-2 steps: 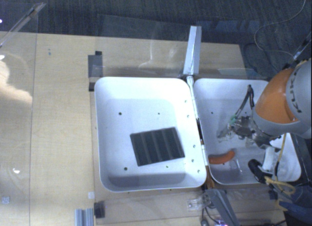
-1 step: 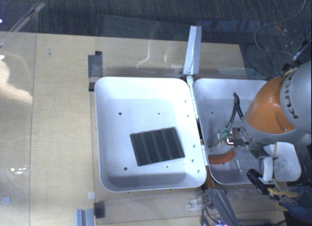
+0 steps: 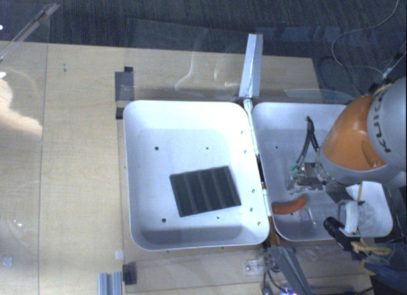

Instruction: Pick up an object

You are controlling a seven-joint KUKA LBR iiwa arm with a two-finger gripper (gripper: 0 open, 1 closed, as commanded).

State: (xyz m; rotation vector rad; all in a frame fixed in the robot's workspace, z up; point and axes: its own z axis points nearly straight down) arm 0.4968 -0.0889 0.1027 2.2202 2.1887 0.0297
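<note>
Where the right bin point(image 3: 280, 128) nears its front wall, small curved orange-red object point(image 3: 289, 206), fingers' point(image 3: 304, 182) state unclear

The only lettering stands on the grey robot arm point(image 3: 389, 119) at the right edge, above its orange band: dark block letters running sideways, partly cut off by the frame, seemingly "KU". Nothing else carries readable text, labels or numbers.
</note>
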